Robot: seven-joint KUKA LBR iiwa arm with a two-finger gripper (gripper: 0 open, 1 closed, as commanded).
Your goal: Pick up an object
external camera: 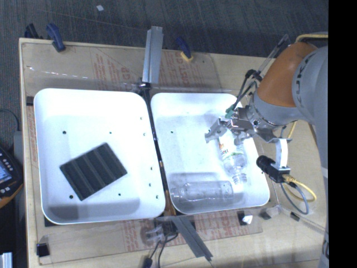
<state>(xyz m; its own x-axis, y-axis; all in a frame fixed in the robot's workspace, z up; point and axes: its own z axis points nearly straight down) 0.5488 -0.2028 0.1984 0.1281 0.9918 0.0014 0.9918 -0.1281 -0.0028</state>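
While the gripper (230, 132) hangs over the right bin (184, 116), finger state cannot be told | two clear bottles (202, 191) lie lower right | left bin (50, 110): dark ridged pad (93, 170).

The arm (304, 82) runs off the right edge, so its base is cut away and the grey link shows as a slab only. Its wrist sits over the right bin (184, 121) and covers the bin's far right corner. Under it, the gripper (226, 135) is a tangle of grey metal, and whether its fingers are apart or together is beyond telling. The small clear bottle (234, 163) below blurs into the white floor, with its top end lost under the gripper. At the left edge a dark device (6, 175) is sliced off.
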